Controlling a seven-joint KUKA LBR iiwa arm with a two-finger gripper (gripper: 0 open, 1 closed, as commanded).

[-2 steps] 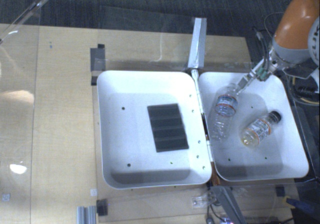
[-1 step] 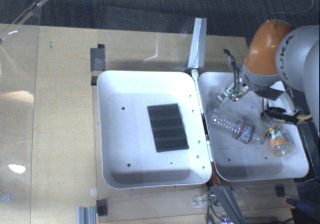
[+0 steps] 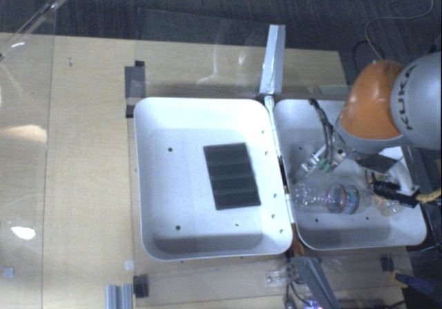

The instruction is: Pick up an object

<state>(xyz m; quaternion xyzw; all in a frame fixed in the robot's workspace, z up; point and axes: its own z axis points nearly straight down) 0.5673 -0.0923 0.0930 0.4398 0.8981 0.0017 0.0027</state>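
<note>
I have the arm (image 3: 387,104) over the right bin (image 3: 359,235), with the gripper (image 3: 323,160) low near the bin's middle. I cannot tell how its jaws stand. A clear plastic bottle (image 3: 328,198) lies on its side on the bin floor, just below the gripper in the view and close to it; contact is unclear. A dark ridged block (image 3: 231,175) lies in the left bin (image 3: 159,162).
</note>
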